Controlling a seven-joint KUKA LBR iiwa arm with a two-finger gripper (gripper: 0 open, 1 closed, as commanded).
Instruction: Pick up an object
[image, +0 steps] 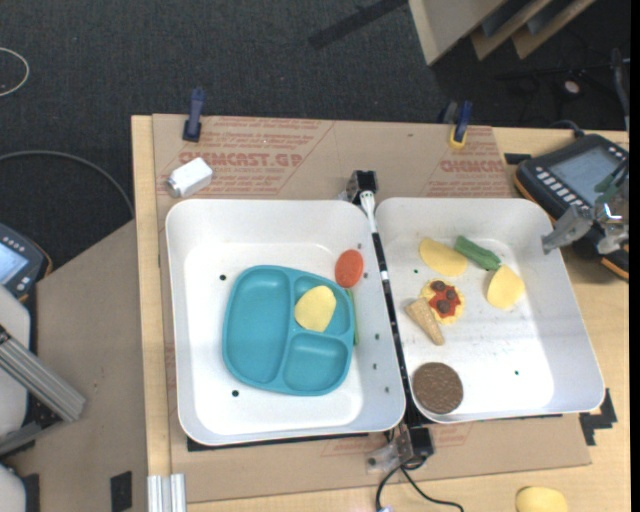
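Gripper (580, 228) at the right bin's (560, 400) far right corner, half cut off, finger state unreadable.

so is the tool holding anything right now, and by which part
Nothing is held. The tool sits at the right bin's far right edge with nothing between its fingers; the food pieces lie in the bins.

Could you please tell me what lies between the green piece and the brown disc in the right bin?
In the camera view, between the green piece and the brown disc sits a small yellow square with red topping, a tan wedge beside it.
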